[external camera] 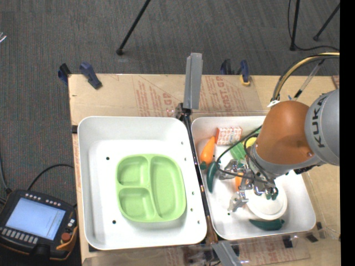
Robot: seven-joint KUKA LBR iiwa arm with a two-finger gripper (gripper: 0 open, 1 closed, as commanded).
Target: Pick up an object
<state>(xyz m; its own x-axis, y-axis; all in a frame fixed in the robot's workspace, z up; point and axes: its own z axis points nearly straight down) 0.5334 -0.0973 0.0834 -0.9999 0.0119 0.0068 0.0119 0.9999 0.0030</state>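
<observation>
Gripper (250, 192): lowered into the right bin (302, 201), above a white bowl (273, 208).
Fingers: state cannot be told.
Left bin (94, 143): green divided plate (151, 188) held.

Cardboard-topped bench (144, 96) with two white bins (100, 143) side by side.

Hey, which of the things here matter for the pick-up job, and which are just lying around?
For the job:
pincer
right bin
orange carrot-shaped toy
white round piece
patterned packet

Lying about:
left bin
green divided plate
handheld controller
clamps
</observation>
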